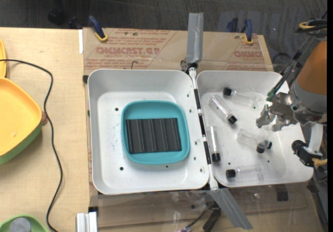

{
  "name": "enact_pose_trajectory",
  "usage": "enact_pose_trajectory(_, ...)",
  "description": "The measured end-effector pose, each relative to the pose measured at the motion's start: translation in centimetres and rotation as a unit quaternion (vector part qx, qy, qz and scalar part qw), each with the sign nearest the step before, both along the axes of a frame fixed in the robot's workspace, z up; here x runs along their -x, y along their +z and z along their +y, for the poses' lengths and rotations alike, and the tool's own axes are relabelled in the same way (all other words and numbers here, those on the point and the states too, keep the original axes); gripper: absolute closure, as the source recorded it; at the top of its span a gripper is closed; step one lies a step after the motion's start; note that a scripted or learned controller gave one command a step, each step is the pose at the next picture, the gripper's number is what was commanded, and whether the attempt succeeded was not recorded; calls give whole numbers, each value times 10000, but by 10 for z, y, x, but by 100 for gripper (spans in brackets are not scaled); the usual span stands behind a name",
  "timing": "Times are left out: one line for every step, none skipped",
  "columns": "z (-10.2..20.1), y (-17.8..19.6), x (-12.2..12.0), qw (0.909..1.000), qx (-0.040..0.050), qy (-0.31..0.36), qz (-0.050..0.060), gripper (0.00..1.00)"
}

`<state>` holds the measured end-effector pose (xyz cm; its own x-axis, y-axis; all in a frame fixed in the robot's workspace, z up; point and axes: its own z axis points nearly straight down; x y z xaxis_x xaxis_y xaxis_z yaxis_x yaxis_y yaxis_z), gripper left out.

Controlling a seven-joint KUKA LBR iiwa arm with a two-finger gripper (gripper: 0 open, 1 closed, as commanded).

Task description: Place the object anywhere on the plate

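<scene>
A teal plate (pixel 154 133) with a dark ribbed centre lies in the left white bin (pixel 104 121). Several clear tubes with black caps lie scattered in the right bin (pixel 291 174): one (pixel 223 109) near the upper left, one (pixel 213 143) along the left wall, one (pixel 244 174) at the front. My gripper (pixel 266 119) hangs low over the right bin's right side, just above a clear tube (pixel 254 141) with its black cap to the right. I see nothing held in it.
A grey divider (pixel 200 121) runs between the two bins. Yellow and green dishes (pixel 15 121) sit on the wooden bench at far left, with a black cable (pixel 52 137) beside them. Cardboard and clamps lie behind the bins.
</scene>
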<state>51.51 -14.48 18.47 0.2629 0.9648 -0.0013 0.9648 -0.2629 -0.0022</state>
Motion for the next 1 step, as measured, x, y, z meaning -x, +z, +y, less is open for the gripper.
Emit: enact_pose_trajectory(0, 0, 0, 10000, 0, 0, 0, 0)
